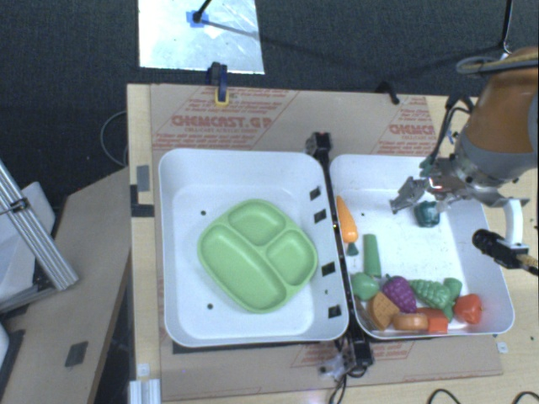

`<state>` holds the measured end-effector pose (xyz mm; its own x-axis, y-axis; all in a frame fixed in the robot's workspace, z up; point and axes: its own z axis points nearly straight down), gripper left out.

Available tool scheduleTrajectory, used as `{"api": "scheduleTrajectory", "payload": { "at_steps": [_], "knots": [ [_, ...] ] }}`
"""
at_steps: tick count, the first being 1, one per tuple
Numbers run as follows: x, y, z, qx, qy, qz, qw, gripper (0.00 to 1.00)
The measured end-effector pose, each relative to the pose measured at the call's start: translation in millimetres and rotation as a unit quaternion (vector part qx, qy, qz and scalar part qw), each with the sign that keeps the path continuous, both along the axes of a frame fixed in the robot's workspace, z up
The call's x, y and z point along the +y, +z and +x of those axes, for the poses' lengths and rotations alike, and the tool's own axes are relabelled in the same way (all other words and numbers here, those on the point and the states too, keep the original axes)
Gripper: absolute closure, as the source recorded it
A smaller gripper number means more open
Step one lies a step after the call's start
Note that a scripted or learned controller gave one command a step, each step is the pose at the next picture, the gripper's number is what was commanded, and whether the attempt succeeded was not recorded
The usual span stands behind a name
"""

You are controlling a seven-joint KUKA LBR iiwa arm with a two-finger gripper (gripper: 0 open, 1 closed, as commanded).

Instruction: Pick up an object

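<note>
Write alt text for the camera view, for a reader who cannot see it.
A grey robot arm reaches in from the right, its gripper poised over the right white bin beside a small teal object. Toy vegetables crowd that bin's near edge, and an orange carrot lies by its left wall. The left bin holds a green divided plate.

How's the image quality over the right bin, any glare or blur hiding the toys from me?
Camera view: lighting is even and the white right bin is bright but not blown out; the toy pile along its near edge reads fairly sharp. The gripper looks slightly soft beside a small teal object. Strong glare sits on the shiny sheet at the top.
</note>
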<state>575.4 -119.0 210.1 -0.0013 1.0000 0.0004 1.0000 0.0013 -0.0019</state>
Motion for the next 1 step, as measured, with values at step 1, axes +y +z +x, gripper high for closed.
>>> {"api": "scheduleTrajectory", "payload": {
  "at_steps": [1],
  "knots": [
    [1.6, -55.8, 9.4, -0.001, 0.0, -0.0001, 1.0, 0.0]
  ]
}}
